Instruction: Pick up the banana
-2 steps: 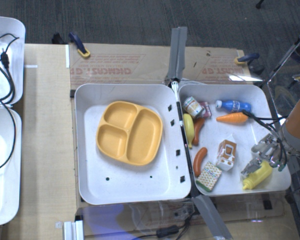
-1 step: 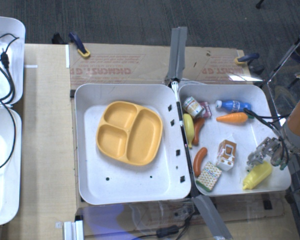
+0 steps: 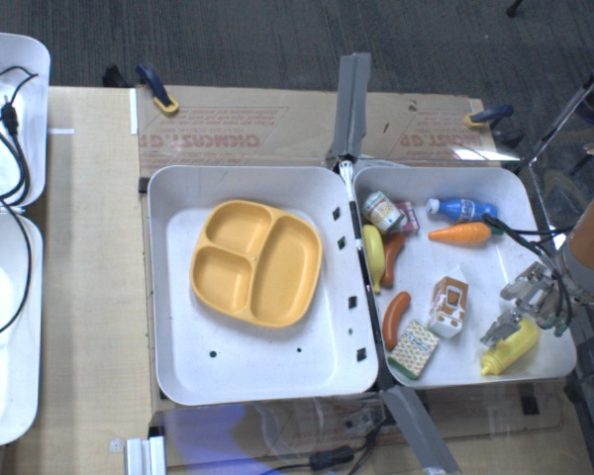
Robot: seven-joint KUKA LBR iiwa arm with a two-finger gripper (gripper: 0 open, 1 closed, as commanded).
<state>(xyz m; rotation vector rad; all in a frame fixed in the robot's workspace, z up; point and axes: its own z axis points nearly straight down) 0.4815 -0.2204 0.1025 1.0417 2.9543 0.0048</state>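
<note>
**Supervisor:** Where was the banana when you checked?

**Me:** The banana (image 3: 374, 253) lay in the right bin (image 3: 535, 198), tight against its left wall: a smooth, curved yellow shape, set lengthways along the divider. A glossy brown-red sausage (image 3: 391, 257) was pressed along its right side, and a small cylindrical can (image 3: 382, 210) sat just above it.

**Supervisor:** And the gripper?

**Me:** The gripper (image 3: 520, 315) was well apart from the banana, over the right end of the same bin. I saw grey metal fingers above a yellow squeeze bottle (image 3: 508, 350). I couldn't tell whether the jaws were apart or together, or whether they touched the bottle.

**Supervisor:** What else was in there?

**Me:** A tapered orange carrot (image 3: 459, 234), a blue-and-white bottle (image 3: 462, 208) lying flat, a small boxy carton (image 3: 448, 306), another red sausage (image 3: 396, 318), and a green-edged speckled packet (image 3: 413, 350) near the front wall.

**Supervisor:** The left bin?

**Me:** The left bin (image 3: 178, 354) held a matte yellow plate (image 3: 256, 262) with rounded corners and three compartments
</note>
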